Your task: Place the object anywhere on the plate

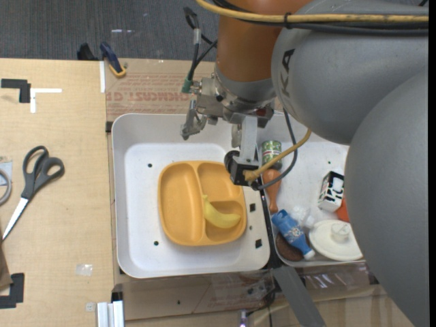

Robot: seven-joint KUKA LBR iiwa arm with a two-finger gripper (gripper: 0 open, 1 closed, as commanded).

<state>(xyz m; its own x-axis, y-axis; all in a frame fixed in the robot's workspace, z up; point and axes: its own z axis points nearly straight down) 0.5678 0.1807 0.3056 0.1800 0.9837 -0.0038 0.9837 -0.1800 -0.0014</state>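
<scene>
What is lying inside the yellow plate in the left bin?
A banana lies in the yellow plate's small compartment at the view's lower right. The arm covers the plate's far right corner, so anything there cannot be seen.

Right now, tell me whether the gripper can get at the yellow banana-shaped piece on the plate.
Probably yes. The banana-shaped piece lies uncovered in the yellow plate's lower right compartment. The gripper hangs over the white bin's far end, just off the plate; the compartment walls might hamper a grasp.
</scene>
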